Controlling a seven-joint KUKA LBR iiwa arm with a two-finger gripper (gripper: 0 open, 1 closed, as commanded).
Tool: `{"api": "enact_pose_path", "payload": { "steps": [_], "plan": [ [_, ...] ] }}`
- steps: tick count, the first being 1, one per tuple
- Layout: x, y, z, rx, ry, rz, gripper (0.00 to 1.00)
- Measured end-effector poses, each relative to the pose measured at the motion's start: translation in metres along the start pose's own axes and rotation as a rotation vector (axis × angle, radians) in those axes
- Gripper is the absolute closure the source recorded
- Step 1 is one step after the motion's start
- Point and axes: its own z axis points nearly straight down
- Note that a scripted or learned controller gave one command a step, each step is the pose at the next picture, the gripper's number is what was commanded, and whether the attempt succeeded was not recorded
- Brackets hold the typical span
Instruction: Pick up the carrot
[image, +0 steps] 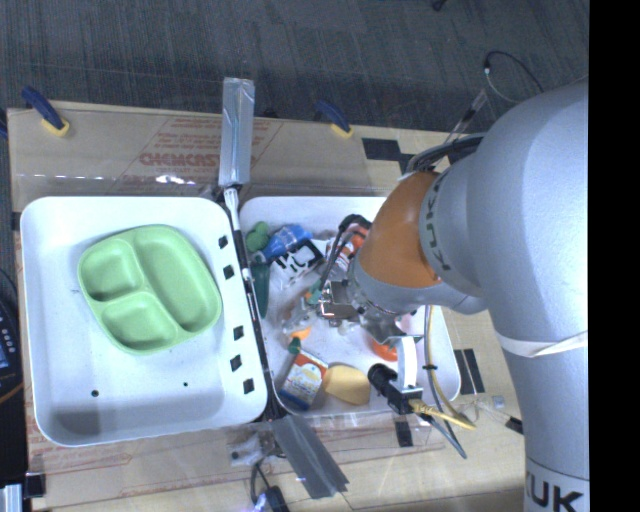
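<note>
Carrot (384, 350): most likely the orange-red sliver in the right bin (452, 372), lower centre-right of the frame, largely hidden under the wrist. Only a short end on view, so long axis not readable.

Lies just below and to the right of the tool (334, 304), near it but tucked beneath the arm's own bulk rather than out ahead. Judged awkward for that reason: probably calls for a lift and a small shift toward lower right before any descent.

Tool low among the clutter at the bin's middle, metal parts dimly visible under the orange band. Whether wide or narrow cannot be told; nothing seen held.

Arm (520, 200) coming in from the right edge, bent steeply down over the bin, wrist turned toward the frame's left.

Close by: yellow piece (346, 384) and bottle (305, 380) to the carrot's lower left, along the bin's lower wall. Blue thing (288, 240) up and left of the tool.

Possible trap, as a guess: mistaking the orange cap (295, 345) near the bottle for the target.

Left bin (40, 300) well apart, carrying a green plate (150, 288).
</note>
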Motion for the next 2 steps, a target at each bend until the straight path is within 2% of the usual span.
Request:
{"api": "enact_pose_path", "payload": {
  "steps": [1,2],
  "plan": [
    [0.001,0.000,-0.009,0.003,0.001,-0.003,1.00],
    [0.052,0.033,-0.110,-0.006,0.002,0.102,1.00]
  ]
}}
